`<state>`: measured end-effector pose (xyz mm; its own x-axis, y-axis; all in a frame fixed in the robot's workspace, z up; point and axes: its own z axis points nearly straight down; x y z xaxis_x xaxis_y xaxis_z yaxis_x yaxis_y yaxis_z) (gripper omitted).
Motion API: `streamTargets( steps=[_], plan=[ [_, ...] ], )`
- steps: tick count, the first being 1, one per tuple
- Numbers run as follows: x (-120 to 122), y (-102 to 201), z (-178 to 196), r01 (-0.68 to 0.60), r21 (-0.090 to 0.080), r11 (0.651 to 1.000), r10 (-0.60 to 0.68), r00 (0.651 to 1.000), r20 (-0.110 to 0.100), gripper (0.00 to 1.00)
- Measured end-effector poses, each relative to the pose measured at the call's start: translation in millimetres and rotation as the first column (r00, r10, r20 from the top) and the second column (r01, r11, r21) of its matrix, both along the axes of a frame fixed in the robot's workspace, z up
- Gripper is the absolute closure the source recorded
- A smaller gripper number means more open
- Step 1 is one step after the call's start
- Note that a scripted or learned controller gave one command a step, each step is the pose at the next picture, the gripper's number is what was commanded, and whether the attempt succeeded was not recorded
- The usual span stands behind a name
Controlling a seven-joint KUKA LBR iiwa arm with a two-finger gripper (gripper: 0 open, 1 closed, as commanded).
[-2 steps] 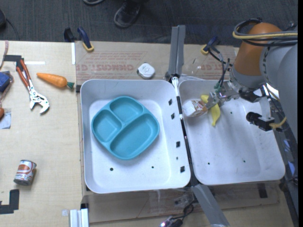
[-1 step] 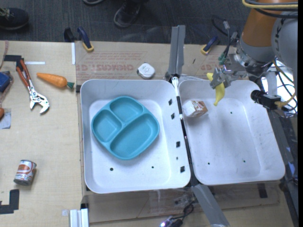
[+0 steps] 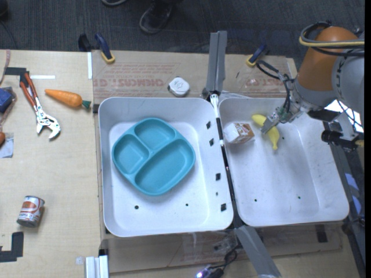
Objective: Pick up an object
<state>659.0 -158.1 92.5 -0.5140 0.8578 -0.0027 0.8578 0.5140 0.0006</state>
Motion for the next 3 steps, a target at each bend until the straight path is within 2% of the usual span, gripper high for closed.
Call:
streamTargets(
  steps=[1,2,3],
  plan=[
    [-19.0,39.1,185.6,0.155,0.000,0.988,-0.155,0.988,0.002,1.00],
    [-19.3,39.1,184.4,0.154,0.000,0.988,-0.154,0.988,0.000,0.00],
    [3.1,43.4,38.3,-0.052,-0.005,0.999,0.053,0.999,0.012,0.00]
  ],
)
